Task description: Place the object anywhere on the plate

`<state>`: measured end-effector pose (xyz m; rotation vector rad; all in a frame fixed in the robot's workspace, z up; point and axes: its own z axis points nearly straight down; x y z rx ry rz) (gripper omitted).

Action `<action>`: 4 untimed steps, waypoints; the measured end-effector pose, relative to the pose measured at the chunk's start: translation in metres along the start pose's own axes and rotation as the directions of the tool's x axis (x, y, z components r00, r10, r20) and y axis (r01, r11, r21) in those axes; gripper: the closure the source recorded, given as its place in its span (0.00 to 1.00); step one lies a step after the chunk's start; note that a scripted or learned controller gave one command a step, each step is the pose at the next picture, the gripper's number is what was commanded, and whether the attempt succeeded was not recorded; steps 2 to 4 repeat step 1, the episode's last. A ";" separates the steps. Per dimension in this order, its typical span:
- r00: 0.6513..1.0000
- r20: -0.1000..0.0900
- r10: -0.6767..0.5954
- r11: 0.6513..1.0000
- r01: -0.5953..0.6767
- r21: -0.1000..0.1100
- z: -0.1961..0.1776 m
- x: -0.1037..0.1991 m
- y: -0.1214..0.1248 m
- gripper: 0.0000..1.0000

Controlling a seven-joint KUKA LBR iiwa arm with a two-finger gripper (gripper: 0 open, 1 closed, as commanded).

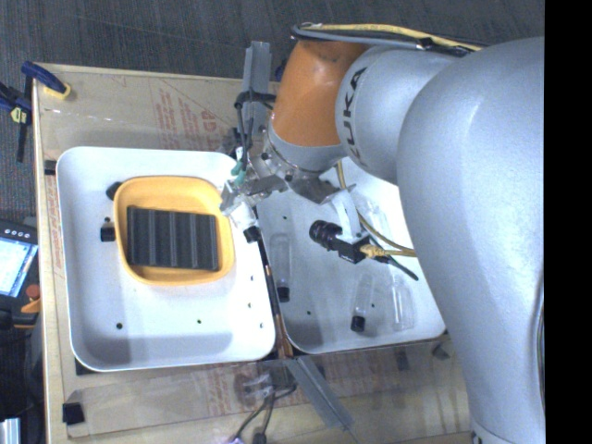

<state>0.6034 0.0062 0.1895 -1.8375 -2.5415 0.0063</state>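
Observation:
A yellow plate [171, 192] with a dark ribbed middle lies in the left bin [139, 340], toward its back. My gripper [235, 195] hangs at the plate's right rear corner, over the divide between the two bins, with a small teal part showing just above it. The grey arm covers the wrist from the right. Nothing can be made out between the gripper's tips. A small dark piece [251, 234] sits just below the gripper at the bin edge.
The right bin [314, 340] holds clear plastic items [370, 296] and small black pieces [359, 322], [282, 293]. A small black bit [107, 233] lies left of the plate. Blue clamps [44, 78] grip the bench's far left corner.

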 end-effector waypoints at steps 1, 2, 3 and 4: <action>1.000 0.000 0.000 1.000 0.000 0.000 0.000 0.000 0.000 0.00; 1.000 0.000 0.000 1.000 0.000 0.000 0.000 0.000 0.000 0.00; 1.000 0.000 0.000 1.000 0.000 0.000 0.000 0.000 0.000 0.00; 1.000 0.000 0.000 1.000 0.000 0.000 0.000 0.000 0.000 0.00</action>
